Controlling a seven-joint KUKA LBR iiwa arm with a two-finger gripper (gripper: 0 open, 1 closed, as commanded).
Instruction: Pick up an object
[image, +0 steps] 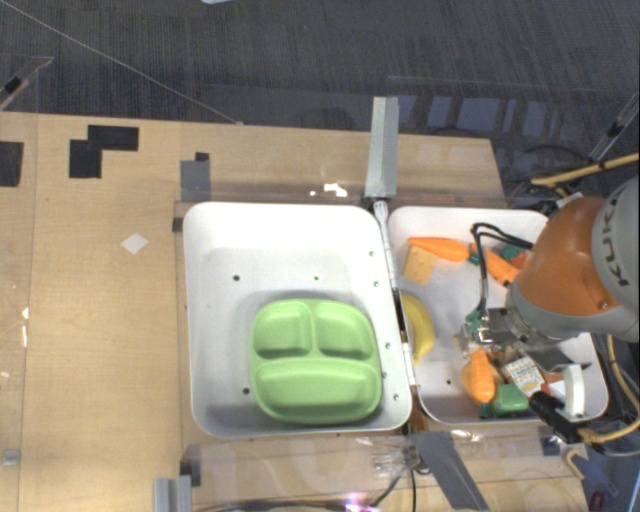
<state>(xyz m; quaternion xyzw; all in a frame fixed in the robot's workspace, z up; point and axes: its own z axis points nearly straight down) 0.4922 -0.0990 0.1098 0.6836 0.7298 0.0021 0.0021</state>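
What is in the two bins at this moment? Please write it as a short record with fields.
left bin: holds a green divided tray, near the front
right bin: holds several toy foods
banana: by the right bin's left wall
carrots: one at the back, another near the front
tan block: beside the back carrot
green piece: front of the right bin
arm: over the right bin, covering part of it
gripper: low among the items, just above the front carrot
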